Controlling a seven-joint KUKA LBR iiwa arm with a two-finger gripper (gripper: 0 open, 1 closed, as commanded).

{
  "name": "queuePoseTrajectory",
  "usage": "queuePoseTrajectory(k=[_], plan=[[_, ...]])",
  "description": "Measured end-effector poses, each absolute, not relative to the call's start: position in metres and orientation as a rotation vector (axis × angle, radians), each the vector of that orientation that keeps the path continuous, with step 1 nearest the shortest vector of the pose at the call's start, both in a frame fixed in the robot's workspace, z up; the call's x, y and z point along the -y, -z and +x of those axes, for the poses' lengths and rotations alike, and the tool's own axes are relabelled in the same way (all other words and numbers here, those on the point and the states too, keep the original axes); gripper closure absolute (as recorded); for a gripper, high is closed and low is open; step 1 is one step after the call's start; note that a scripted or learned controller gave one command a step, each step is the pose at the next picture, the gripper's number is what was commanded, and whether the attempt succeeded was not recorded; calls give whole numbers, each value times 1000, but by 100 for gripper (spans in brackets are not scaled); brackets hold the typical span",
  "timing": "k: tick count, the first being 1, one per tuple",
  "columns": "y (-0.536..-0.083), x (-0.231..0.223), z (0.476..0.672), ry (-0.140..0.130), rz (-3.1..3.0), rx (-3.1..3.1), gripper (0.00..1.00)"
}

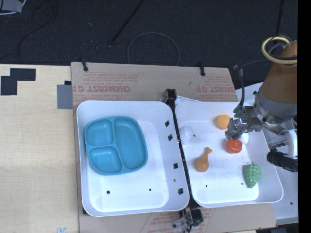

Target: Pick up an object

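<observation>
Gripper (pixel 236 130) sits just above the tomato (pixel 234 146), nearly touching, orange (pixel 223 121) just to its left; can't tell its grip state.

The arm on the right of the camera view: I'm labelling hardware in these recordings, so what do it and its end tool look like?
The grey KUKA arm has a broad orange band above the wrist, with a yellowish cable loop at its top and a thin dark cable hanging alongside. Its lower body is rounded grey metal. The small dark metallic gripper sticks out from the wrist towards the right white bin; its detail is too fine to make out.
</observation>
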State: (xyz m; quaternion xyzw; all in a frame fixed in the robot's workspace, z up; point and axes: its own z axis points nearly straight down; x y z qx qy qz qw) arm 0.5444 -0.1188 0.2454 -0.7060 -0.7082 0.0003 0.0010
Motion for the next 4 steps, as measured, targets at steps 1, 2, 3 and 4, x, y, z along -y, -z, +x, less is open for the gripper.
queuePoseTrajectory(k=[1, 2, 3, 4], plan=[[-240, 75, 553, -2, -2215, 2222, 100], [-235, 35, 578, -1, -2217, 2223, 100], [-240, -10, 600, 0, -2216, 2224, 100], [-241, -63, 608, -3, -2218, 2222, 100]])
